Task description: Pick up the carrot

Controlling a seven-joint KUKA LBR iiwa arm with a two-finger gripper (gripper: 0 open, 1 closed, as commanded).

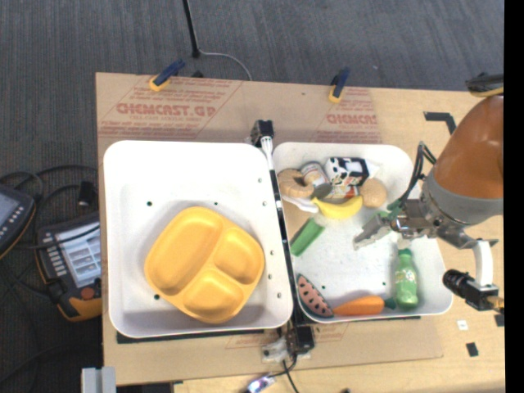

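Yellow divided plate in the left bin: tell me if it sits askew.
Yes. The yellow divided plate lies rotated, its edges at a slant to the left bin walls. No spill or damage shows.

Arm (472, 158) in from the right, orange band above grey wrist, tool (370, 232) pointing left, its fingers spread apart, nothing between them.
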